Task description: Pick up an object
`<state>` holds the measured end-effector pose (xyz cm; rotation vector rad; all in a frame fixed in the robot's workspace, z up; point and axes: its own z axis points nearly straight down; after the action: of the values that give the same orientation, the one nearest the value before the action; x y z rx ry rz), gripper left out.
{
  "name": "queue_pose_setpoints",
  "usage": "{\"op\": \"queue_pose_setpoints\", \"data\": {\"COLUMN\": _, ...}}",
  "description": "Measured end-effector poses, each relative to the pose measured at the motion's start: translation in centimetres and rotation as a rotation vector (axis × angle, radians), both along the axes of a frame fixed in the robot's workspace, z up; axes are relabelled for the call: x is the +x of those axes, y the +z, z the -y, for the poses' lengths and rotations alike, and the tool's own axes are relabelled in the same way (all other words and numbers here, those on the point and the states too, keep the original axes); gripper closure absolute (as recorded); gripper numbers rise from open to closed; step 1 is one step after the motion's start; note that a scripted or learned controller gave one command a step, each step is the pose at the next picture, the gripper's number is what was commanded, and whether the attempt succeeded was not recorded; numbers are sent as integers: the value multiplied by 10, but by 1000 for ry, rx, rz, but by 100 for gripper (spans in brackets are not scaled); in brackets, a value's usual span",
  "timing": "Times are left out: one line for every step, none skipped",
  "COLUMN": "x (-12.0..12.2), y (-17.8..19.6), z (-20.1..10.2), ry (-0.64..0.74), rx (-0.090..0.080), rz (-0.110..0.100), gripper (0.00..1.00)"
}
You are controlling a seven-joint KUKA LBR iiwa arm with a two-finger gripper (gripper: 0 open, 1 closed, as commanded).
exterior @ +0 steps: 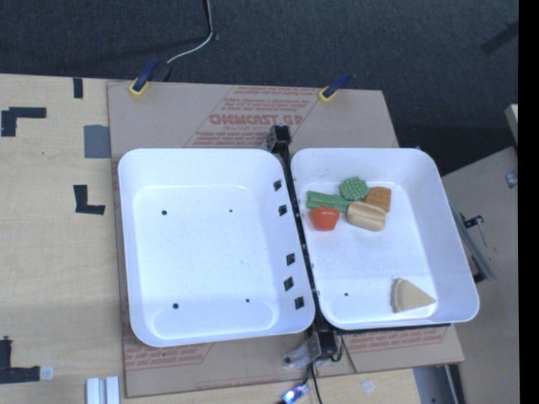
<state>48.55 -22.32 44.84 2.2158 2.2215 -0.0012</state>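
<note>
Two shallow white bins side by side on a brown cardboard sheet [244, 116], flat on the wooden surface [50, 251]. Black tape marks [84, 200] on the surface near its left edge. At the far edge of the cardboard, one yellow and blue clamp [143, 78] by the left corner and a second clamp [335, 87] by the right corner. A thin white cable [200, 23] running away from the first clamp over the dark floor.

Left bin [139, 310] showing just a white floor with four small dark dots. Right bin [450, 251] touching it along the middle edge.

Five small toy foods in the right bin. Four close together in the far left part: a green veggie [337, 194] nearest the middle edge, a red tomato [325, 218] just under it and touching it, a tan bread roll [366, 215] beside the tomato, and an orange piece [379, 198] touching the roll and the veggie. A pale wedge [410, 295] well apart, alone near the near right corner.

Cannot tell how the jaws stand or whether anything sits between them.
</note>
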Motion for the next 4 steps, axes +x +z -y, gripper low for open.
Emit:
{"op": "queue_pose_setpoints", "data": {"x": 1, "y": 10, "z": 0, "ry": 1, "rx": -1, "rz": 0, "gripper": 100}}
{"op": "queue_pose_setpoints", "data": {"x": -2, "y": -38, "z": 0, "ry": -3, "rx": 3, "rz": -6, "gripper": 100}}
{"op": "queue_pose_setpoints", "data": {"x": -1, "y": -25, "z": 0, "ry": -1, "rx": 2, "rz": -1, "gripper": 100}}
{"op": "queue_pose_setpoints", "data": {"x": 0, "y": -15, "z": 0, "ry": 0, "rx": 1, "rz": -1, "gripper": 100}}
